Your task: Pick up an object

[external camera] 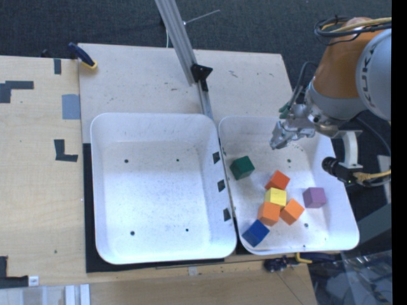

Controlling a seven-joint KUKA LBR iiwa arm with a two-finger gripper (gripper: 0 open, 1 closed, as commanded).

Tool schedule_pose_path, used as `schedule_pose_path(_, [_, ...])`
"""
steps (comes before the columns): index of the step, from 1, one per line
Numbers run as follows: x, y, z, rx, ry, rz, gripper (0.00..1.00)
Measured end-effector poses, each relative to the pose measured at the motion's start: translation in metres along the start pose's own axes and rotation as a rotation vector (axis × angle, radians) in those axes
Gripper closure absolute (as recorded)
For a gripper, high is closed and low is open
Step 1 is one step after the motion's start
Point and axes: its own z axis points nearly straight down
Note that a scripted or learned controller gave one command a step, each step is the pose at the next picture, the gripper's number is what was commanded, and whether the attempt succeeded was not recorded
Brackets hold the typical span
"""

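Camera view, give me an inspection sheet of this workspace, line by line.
Surface: bench bearing two shallow white bins; left bin, right bin.
Job's things: in the right bin, a green block, purple block, blue block, and a touching cluster of one yellow block and three orange blocks.
Clutter: blue and yellow clamp on the bench's far left corner.
Gripper: gripper above the right bin's far end, nothing seen between its fingers.
Cables: cables looped on the arm.
Surroundings: slanted metal rail, dark carpet.

Pincer point(280, 140) above right bin point(331, 230), coloured blocks point(278, 202) below, left bin point(102, 170)
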Motion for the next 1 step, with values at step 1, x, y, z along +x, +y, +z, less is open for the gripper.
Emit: schedule_pose_path(1, [0.0441,-0.0076,0.0036,0.001,0.000,0.000,1.00])
